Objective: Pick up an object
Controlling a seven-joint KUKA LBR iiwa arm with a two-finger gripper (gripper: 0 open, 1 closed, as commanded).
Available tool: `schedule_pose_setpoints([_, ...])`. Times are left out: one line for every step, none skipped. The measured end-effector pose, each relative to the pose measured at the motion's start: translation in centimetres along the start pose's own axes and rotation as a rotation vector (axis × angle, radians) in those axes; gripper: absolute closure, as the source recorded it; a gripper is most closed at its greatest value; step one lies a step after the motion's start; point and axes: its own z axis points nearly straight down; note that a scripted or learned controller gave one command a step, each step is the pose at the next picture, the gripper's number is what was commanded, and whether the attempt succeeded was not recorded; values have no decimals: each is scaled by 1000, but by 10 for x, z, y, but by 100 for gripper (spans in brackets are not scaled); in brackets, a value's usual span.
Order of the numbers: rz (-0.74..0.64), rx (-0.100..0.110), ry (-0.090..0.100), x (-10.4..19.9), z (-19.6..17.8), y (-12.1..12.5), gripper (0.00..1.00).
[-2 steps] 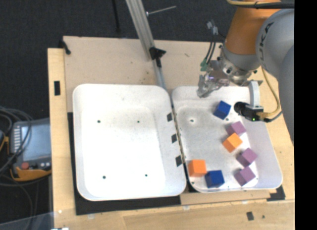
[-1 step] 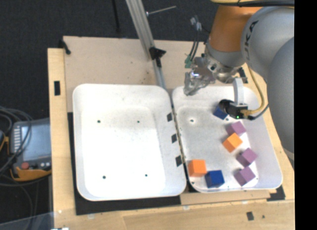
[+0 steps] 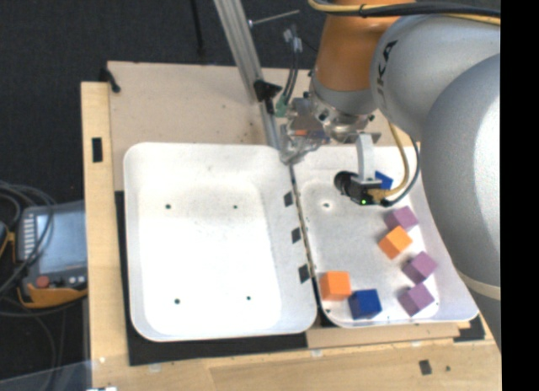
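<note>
Purple, orange and blue blocks are shown lying in the bin on the view's right, which sits beside a second white bin. The gripper is seen at the far end of the strip between the two bins, close to the foot of a slanted metal rail. Whether it is released or clenched cannot be told from this angle, and nothing is seen held in it.

The step in hand is judged to be the approach: no block has been taken up yet.

Nearest the gripper, a small blue block lies by the far wall of the bin, partly hidden by the robot's own fittings. Further toward the viewer, a purple block and an orange block lie touching or nearly so. Two more purple blocks follow along the outer wall. A second orange block and a larger blue block lie just beside each other at the near edge, well apart from the gripper.

A move across into the bin, then a descent over one chosen block, is called for next; the paired blocks are judged harder to take singly.
</note>
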Motion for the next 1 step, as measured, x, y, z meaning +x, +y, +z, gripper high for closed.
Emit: schedule_pose_setpoints([0, -3, 0, 50, -6, 15, 100])
